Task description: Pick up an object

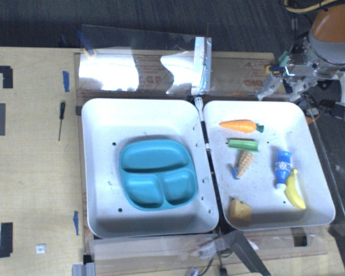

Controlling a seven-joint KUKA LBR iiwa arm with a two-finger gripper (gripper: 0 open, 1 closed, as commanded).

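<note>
The carrot (238,126) lay at the top of the right bin (316,148), with a green stick (243,145) just below it. An ice cream cone (243,163), a blue bottle (282,167), a banana (295,193) and a brown lump (240,210) were there too. A blue tray (157,173) sat in the left bin (98,125). The gripper (284,84) hung above the right bin's top edge, holding nothing; I could not tell how wide it was.

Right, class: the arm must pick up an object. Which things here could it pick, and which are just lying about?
Could be picked, all in the right bin:
carrot
green stick
ice cream cone
blue bottle
banana
tan chunk

Lying about:
blue tray in the left bin
screwdriver on the bench
</note>
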